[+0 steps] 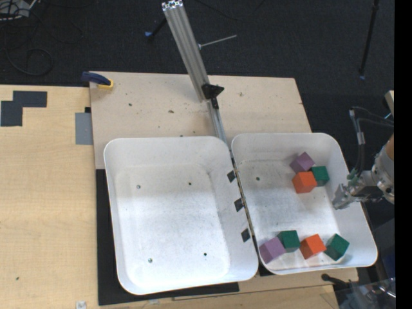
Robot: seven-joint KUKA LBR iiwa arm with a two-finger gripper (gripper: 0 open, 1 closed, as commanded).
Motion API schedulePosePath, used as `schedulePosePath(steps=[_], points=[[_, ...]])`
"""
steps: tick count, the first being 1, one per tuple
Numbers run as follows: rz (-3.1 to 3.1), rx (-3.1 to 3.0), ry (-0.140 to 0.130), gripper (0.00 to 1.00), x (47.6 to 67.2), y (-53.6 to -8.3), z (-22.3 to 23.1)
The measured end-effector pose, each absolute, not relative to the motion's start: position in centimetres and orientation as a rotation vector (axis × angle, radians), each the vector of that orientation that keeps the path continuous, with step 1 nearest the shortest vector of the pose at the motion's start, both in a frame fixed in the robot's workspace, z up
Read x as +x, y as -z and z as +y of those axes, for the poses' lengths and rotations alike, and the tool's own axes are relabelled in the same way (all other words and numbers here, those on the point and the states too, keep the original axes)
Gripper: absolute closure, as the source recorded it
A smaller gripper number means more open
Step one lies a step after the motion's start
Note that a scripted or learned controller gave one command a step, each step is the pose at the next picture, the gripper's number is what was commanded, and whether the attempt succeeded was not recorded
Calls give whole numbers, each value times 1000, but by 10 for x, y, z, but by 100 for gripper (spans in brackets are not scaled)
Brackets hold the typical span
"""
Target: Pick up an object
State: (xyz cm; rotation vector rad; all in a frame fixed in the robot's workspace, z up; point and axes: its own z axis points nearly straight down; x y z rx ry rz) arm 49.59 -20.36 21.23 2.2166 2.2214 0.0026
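Several small blocks lie in the right bin [277,147]. A purple block [300,162], a green block [320,175] and an orange block [304,182] cluster near its far right. Along the near wall sit a purple block [271,248], a green block [290,239], an orange block [313,245] and another green block [337,246]. My gripper [342,197] hangs at the right edge of this bin, to the right of the orange block in the far cluster, with nothing seen between its fingers.
The left bin [129,153] adjoins the right one along a divider with black clips [237,203]. A slanted aluminium bar [190,53] rises behind the bins. A blue-and-yellow clamp [96,79] sits at the board's far left corner.
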Motion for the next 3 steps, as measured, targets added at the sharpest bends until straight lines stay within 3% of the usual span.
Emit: schedulePosePath(steps=[1,3], points=[[2229,2218,-1,100,518,-204,-156],[2229,2218,-1,100,579,-207,-62]])
